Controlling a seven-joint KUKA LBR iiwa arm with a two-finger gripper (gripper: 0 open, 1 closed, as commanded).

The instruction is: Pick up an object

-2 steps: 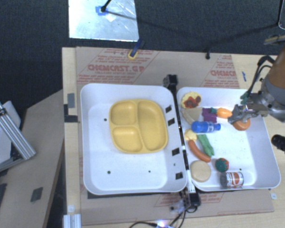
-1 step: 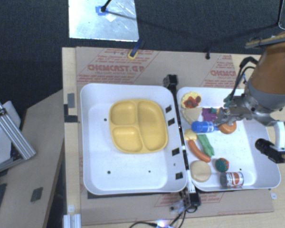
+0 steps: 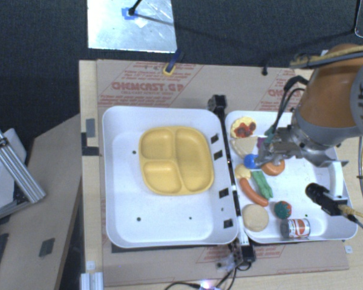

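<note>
A yellow plate point(image 3: 172, 161) with three parts sits in the left white bin point(image 3: 118, 162). A shiny sheet point(image 3: 109, 17) lies behind.

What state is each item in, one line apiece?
Yellow tray: flat in the left bin, compartments bare.
Can: on its side in the right bin.
Hot dog: lying flat, slanted.
Pincer: low over the right bin's toys.

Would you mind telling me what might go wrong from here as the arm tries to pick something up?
1. The hand sits low among crowded toys: blue ball, orange piece, green piece. It may nudge or grab two.
2. The ball looks round and could roll away.
3. The arm hides part of the right bin, so a grasp is hard to confirm.
</note>
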